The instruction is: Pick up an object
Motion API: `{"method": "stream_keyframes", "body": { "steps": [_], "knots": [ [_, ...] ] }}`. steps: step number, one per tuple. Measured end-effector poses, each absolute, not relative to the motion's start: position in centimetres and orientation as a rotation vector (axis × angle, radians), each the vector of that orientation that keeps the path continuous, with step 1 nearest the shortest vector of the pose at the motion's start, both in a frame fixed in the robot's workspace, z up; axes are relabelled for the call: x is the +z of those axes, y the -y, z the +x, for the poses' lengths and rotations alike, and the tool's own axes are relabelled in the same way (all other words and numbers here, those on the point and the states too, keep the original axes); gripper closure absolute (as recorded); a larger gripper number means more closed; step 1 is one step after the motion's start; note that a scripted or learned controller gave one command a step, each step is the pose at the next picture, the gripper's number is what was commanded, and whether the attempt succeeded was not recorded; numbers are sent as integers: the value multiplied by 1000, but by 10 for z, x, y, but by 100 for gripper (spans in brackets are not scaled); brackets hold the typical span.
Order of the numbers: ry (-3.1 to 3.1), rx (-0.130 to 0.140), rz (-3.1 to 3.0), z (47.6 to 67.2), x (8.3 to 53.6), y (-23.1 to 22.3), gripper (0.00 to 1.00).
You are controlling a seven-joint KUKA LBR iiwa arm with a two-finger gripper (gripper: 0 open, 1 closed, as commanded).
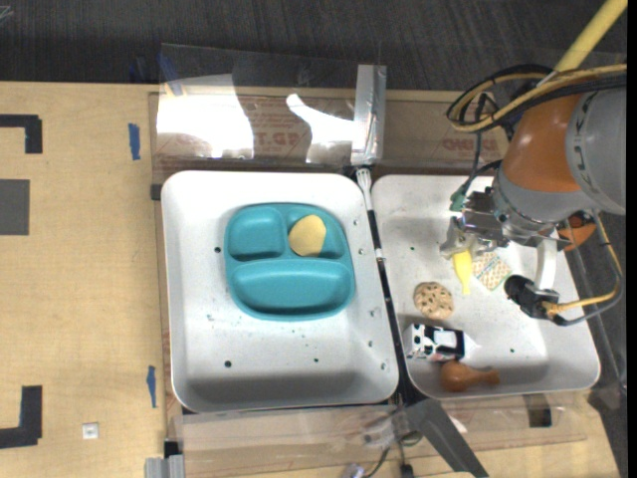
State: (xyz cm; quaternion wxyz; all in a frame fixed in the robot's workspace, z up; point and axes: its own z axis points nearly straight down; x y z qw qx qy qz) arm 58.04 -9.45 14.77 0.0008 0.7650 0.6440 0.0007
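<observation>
Two white bins sat on the worktop. Above the right bin (572, 352), the claw (466, 252) was clamped on a yellow object (463, 270), beside a cookie (433, 298).

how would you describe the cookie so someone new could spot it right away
Look in the right-hand white bin, near its left side, below the gripper. The cookie lies flat there, above a black-and-white toy. It is the one round, tan, dark-speckled disc among its neighbours.
</observation>
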Motion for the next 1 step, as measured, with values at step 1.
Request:
{"method": "stream_keyframes", "body": {
  "steps": [1],
  "knots": [
    [-2061,6,2369,612,186,51,100]
  ]
}}
